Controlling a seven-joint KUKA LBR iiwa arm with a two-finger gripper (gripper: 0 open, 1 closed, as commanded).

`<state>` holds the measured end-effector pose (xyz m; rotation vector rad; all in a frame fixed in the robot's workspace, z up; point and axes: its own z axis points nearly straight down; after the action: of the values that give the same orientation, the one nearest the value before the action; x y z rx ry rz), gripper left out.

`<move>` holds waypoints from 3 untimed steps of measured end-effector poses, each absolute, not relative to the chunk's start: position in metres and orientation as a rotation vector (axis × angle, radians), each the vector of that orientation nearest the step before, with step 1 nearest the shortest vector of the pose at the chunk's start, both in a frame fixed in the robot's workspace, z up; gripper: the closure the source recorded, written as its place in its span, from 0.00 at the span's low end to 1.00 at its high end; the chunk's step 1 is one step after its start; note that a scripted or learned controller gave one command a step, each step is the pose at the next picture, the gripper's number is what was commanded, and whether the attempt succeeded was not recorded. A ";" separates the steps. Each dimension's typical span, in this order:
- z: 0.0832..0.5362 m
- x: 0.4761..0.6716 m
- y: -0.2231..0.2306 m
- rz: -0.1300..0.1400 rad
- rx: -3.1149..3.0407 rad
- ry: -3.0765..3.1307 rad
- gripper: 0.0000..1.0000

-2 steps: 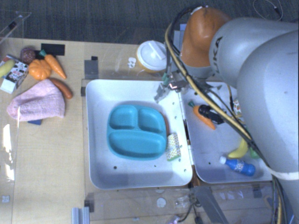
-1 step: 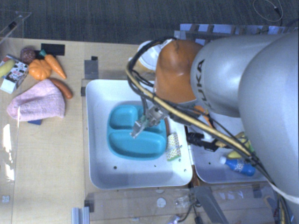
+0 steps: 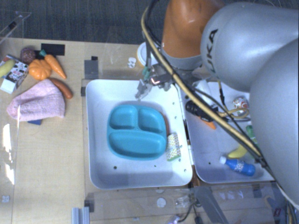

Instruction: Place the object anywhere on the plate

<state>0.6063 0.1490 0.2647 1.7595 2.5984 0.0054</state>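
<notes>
Dark carpet runs along the far edge of the scene, and below it I have the pale wooden bench [image 3: 46,171] with its two white bins side by side. From where I sit, the left bin [image 3: 98,171] carries a blue divided plate [image 3: 135,134], lying flat near the bin's middle, three compartments facing up with nothing in any of them. Touching the plate's right rim, toward the bin's near right corner, lies a small yellow-green sponge [image 3: 173,147], resting on the bin floor and not on the plate.

My arm [image 3: 243,41] comes in from the right, its orange band [image 3: 187,20] over the far edge of the left bin. The gripper [image 3: 141,91] hangs at that bin's far edge, just beyond the plate's far rim; I see nothing between its tips, but I cannot tell how they are set.

Over in the right bin [image 3: 205,171] I make out a blue bottle [image 3: 239,167] near the near edge, a yellow banana-shaped piece [image 3: 237,152] just beyond it, and an orange item [image 3: 208,122] near the left wall.

Off at the bench's far left corner sit a pink cloth [image 3: 37,102], a carrot [image 3: 57,65] and a small orange pumpkin [image 3: 39,70].
</notes>
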 end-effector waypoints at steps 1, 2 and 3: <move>0.275 0.607 0.151 0.009 1.748 2.602 1.00; 0.232 0.561 0.161 0.002 1.718 2.629 1.00; 0.232 0.561 0.161 0.003 1.718 2.629 0.00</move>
<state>0.5611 0.1611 0.2321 1.7180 2.6289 0.0027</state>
